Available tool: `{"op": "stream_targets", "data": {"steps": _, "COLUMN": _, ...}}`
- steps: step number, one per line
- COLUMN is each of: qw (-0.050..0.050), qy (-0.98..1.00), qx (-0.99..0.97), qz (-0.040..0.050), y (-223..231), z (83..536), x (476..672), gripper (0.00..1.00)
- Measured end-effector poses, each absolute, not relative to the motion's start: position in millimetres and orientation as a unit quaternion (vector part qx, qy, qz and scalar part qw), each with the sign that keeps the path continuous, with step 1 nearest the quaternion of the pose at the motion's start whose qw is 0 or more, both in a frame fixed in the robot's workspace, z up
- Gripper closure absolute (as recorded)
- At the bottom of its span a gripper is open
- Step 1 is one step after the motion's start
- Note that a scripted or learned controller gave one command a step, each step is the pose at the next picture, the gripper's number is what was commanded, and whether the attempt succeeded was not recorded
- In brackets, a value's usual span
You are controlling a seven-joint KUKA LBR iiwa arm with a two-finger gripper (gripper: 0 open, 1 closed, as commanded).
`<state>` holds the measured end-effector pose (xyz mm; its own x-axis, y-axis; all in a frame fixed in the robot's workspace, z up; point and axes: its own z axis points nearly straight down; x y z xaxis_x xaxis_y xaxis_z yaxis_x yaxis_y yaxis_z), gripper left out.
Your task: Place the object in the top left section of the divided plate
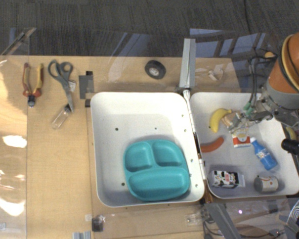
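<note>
Pincer (237, 121) over right bin (291, 187), can't tell its state. Banana (218, 119) touching it on the left, sausage (211, 145) just below-left. Teal plate (156, 170) well left in the other bin (111, 143), top left section bare.

The divided plate (155, 169) is teal, lying in a white bin (106, 143); the second bin (291, 184), at the right of the frame, is white too; in it the banana (217, 119) is yellow, the sausage-shaped piece (212, 145) orange-red, the bottle (264, 155) blue, the can (266, 183) grey, the small packet (225, 178) black and white; the surface (48, 185) is pale tan wood; the pliers (32, 82) at upper left have red and yellow handles; the scissors (62, 76) are grey; the tape roll (155, 69) is black.
</note>
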<state>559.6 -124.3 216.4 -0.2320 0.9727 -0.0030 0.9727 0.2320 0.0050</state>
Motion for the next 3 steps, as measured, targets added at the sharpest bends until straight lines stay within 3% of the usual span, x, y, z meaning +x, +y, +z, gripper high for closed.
{"op": "stream_targets", "data": {"steps": 1, "qw": 0.002, "qy": 0.798, "qx": 0.603, "qz": 0.0015, "y": -59.2, "z": 227.2, "x": 576.5, "gripper": 1.00}}
{"op": "stream_targets", "data": {"steps": 2, "qw": 0.002, "qy": 0.876, "qx": 0.482, "qz": 0.0016, "y": -4.4, "z": 215.5, "x": 565.8, "gripper": 1.00}}
{"op": "stream_targets", "data": {"steps": 3, "qw": 0.003, "qy": 0.916, "qx": 0.401, "qz": 0.0022, "y": 70.6, "z": 215.2, "x": 573.5, "gripper": 1.00}}
